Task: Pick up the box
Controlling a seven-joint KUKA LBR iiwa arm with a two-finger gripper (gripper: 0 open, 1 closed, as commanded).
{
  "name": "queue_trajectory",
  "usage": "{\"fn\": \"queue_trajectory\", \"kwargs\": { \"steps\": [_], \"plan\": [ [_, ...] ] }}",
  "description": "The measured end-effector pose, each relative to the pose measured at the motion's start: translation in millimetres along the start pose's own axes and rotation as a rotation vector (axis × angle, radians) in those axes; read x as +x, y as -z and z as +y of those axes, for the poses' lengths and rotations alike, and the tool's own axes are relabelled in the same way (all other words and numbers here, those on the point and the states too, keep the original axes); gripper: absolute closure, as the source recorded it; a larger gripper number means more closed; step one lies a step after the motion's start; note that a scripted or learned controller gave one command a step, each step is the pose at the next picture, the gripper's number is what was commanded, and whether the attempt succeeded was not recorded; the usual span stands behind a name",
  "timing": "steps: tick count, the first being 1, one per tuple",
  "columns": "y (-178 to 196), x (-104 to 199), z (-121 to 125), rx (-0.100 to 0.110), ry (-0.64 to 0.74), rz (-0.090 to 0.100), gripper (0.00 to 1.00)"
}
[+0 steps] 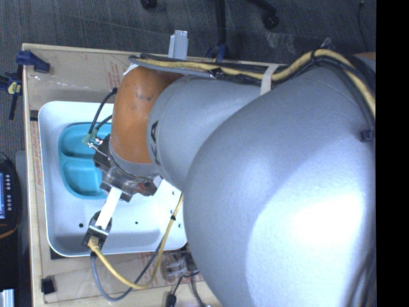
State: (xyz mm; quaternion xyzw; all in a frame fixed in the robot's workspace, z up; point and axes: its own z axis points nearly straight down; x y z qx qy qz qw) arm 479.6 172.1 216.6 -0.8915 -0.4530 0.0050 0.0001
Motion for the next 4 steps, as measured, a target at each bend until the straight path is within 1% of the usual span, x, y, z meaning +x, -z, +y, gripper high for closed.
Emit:
{"fn": "queue_trajectory", "kwargs": {
  "steps": [1,2,3,4],
  "plan": [
    [-75.1,-55.7,35.7,0.004,0.162,0.000,1.00],
    [53.9,-20.1,10.7,-0.003,0.316,0.003,1.00],
    [33.1,21.6,-21.1,0.001,0.313,-0.001,1.00],
    [-91.6,-33.8,19.2,0.004,0.344,-0.001,1.00]
  ]
}}
